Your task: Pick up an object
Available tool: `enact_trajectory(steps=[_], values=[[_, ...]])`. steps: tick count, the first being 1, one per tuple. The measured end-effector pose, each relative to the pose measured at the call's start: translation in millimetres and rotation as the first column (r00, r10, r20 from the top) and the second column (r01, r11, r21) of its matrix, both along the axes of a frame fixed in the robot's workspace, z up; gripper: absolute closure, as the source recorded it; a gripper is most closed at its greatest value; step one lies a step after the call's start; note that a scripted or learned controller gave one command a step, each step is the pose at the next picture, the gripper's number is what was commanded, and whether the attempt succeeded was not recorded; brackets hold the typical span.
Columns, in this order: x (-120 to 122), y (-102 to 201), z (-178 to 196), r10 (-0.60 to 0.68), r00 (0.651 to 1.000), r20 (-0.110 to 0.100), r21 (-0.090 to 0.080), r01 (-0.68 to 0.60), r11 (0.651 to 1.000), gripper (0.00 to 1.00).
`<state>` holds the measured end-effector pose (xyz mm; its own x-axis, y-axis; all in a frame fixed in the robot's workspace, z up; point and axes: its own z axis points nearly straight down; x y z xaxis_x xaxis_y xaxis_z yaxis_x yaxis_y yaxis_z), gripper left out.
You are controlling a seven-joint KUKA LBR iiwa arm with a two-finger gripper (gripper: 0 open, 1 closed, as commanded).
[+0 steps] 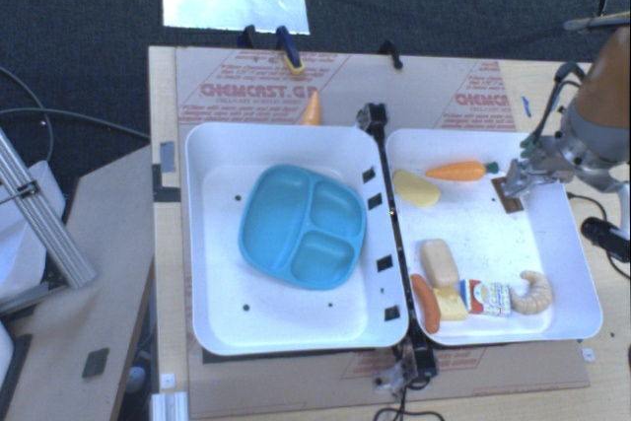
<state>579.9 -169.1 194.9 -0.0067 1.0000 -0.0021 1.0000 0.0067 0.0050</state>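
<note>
I see the arm (pixel 603 104) reaching in at the right, above the far right corner of the right bin (pixel 552 242). The gripper (pixel 515 184) hangs low over that bin's far side, just right of the carrot (pixel 461 172). A small brown piece shows at its tip, but I cannot tell how the claw stands or whether it has hold of anything.

The carrot lies along the far wall of the right bin, its green end pointing toward the gripper. Just left of it sits a yellow lump (pixel 416 188), near the divide between the bins. Nearer me, a tan bread piece (pixel 440 262) lies in the middle, with a red sausage (pixel 425 302) beside a yellow block (pixel 451 304) at the near left corner. A small carton (pixel 485 297) lies next to the block, and a shrimp (pixel 533 292) curls at its right end, touching or nearly so.

The left bin (pixel 217 212) holds a blue tray (pixel 302 225) with compartments, lying tilted in its middle.
</note>
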Motion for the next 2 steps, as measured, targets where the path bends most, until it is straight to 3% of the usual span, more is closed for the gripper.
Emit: enact_trajectory(steps=[2], values=[[2, 0, 21, 0.009, 1.000, 0.005, -0.002, -0.009, 1.000, 1.00]])
